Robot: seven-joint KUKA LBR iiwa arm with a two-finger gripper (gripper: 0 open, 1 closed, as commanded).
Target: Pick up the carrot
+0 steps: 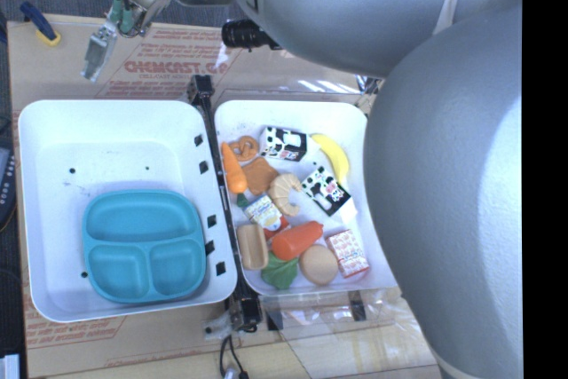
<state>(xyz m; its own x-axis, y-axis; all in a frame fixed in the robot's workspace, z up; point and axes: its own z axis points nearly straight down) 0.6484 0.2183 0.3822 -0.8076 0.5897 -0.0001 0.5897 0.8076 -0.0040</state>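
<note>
At upper left: the pincer (pixel 99 49) is seen above the cardboard-covered surface (pixel 160 71), outside both bins.
Pincer state: it cannot be determined from this view.
Carrot location: the carrot (pixel 232 169) lies at the left edge of the right bin (pixel 359 115), against the wall shared with the left bin (pixel 53 124).
Carrot neighbours: a pretzel (pixel 243 146) is touching its upper end; a brown cookie-like item (pixel 260 175) lies just beside it.
Left bin contents: a blue divided tray (pixel 142 246) is held.
Right bin, other contents: a banana (pixel 333 155) and two cow-patterned cartons (pixel 284 143) are seen.
Arm: the right side is covered by the grey arm (pixel 444 146).
</note>
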